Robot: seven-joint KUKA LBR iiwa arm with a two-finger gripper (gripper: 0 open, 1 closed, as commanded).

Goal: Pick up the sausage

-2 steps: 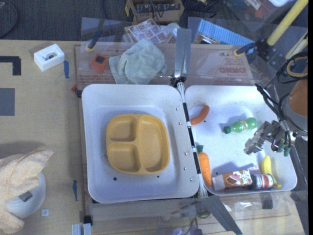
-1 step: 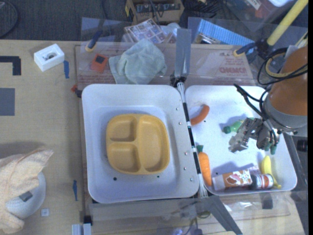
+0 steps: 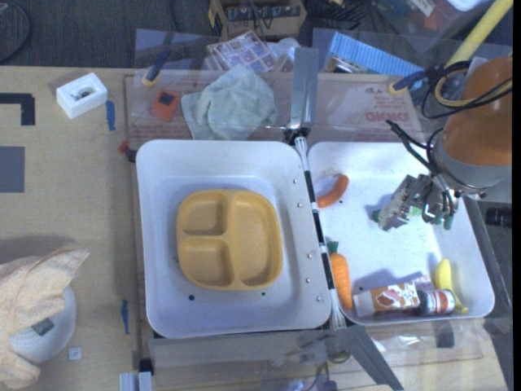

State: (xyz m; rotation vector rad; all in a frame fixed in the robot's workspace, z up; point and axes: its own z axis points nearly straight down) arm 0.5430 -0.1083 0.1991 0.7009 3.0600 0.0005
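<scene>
The sausage [image 3: 332, 191] is a short orange-red curved piece lying in the right bin [image 3: 366, 157], near its left wall and toward the back. My gripper [image 3: 396, 216] hangs over the middle of the same bin, to the right of the sausage and clearly apart from it, pointing down and to the left. Nothing shows in its grasp. The grey arm with its orange band [image 3: 487, 112] comes in from the upper right.
In the right bin's front lie a carrot [image 3: 339, 279], a ketchup-style bottle [image 3: 404, 300] on its side and a small banana [image 3: 444, 278]. The left bin [image 3: 155, 218] holds a yellow divided plate [image 3: 230, 239]. A pale green cloth [image 3: 232, 102] lies behind the bins.
</scene>
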